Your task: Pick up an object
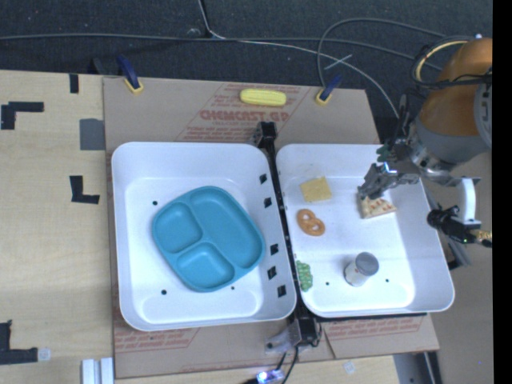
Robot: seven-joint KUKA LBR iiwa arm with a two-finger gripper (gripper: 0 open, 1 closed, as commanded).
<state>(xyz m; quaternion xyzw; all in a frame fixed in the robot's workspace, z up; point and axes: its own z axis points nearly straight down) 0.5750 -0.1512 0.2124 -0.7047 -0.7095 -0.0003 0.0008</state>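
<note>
Seen from above, the pincer point(374, 189) hangs in the right bin point(400, 298), right of frame centre, just above a tan waffle-like piece point(378, 208). Whether its tips are parted or grasping cannot be told. The piece looks light and stiff; gripping across its narrow sides seems best.

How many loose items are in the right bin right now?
5: yellow square at upper left, pretzel below it, green piece at lower left edge, metal cup at the bottom, waffle piece under the gripper, which may hide more.

tray point(208, 237) in left bin point(128, 214) (pretzel point(310, 222) right)
</note>
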